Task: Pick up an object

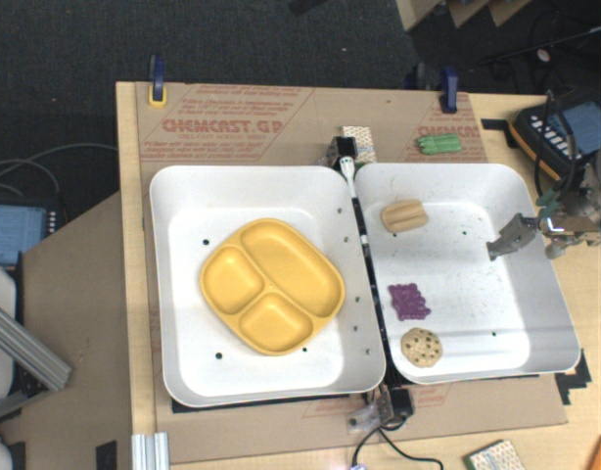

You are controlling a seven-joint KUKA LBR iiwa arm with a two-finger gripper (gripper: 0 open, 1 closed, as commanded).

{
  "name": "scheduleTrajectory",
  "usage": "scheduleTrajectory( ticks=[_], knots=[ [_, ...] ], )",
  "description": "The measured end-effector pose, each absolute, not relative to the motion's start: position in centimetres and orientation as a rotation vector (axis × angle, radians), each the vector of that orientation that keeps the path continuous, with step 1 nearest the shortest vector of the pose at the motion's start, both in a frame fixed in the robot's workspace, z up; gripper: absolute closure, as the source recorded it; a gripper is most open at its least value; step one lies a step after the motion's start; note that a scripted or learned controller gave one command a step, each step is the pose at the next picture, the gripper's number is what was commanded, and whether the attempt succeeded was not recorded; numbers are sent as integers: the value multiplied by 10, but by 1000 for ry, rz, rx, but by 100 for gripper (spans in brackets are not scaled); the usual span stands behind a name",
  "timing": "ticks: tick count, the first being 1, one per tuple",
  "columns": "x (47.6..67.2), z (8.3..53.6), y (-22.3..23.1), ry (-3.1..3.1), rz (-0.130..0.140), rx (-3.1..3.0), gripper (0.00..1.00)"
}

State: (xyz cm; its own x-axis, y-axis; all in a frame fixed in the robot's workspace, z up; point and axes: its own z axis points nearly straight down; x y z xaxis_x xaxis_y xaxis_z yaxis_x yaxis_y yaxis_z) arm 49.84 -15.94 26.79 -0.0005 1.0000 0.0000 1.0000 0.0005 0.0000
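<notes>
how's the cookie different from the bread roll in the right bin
The cookie is round, flat and speckled with dark chips; the bread roll is oblong, plump and plain tan. The cookie lies near the bin's front edge, the roll near the back. Both sit in the right bin, toward its left side.

A green toy piece (439, 145) lies on the brown cardboard sheet (232, 125) behind the bins; blue clamps (158, 81) pin its far edge
</notes>
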Motion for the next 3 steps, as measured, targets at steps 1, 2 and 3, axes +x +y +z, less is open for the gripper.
scheduleTrajectory(
  ticks=[1, 2, 3],
  knots=[
    [525, 102, -152, 2231, -10, 2229, 0],
    [586, 83, -88, 2229, 6, 2211, 0],
    [627, 85, -109, 2219, 4, 2216, 0]
  ],
)
